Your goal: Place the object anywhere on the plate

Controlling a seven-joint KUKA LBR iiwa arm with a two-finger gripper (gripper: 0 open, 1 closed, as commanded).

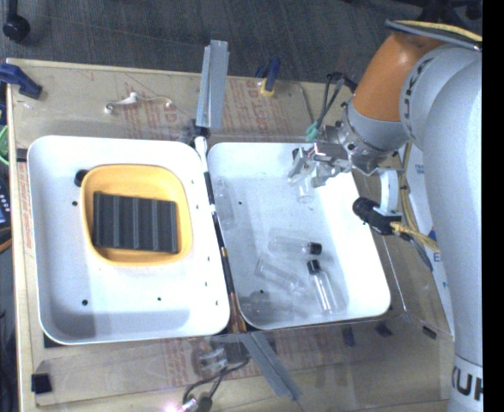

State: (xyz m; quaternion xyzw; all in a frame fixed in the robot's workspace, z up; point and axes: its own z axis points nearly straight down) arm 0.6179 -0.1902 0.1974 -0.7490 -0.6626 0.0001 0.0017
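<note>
- Wooden bench (106,84) stands on dark carpet, bearing two shallow white bins side by side.
- Left bin (54,299) holds a yellow plate (136,178) with rounded corners; a dark ribbed rectangular insert (136,223) lies on its middle.
- Right bin (260,178) holds several clear plastic vials (307,269), scattered in its near half. Two show black caps; one lies just beside the other, near the bin's right wall. The other clear pieces are too faint to count.
- Arm (440,144) reaches in from the right, orange band (389,75) above the wrist, over the far right corner of the right bin.
- Gripper (307,172) hangs above the far part of the right bin. A clear, glassy shape sits at its tip, but whether that is a vial or part of the pincer I cannot tell, nor how the pincer stands.
- Vials lie in the right bin, well apart from the plate; none rests on the plate.
- Metal rail (211,84) runs up from the gap between the bins; a blue clamp (15,80) sits at the bench's far left corner.
</note>
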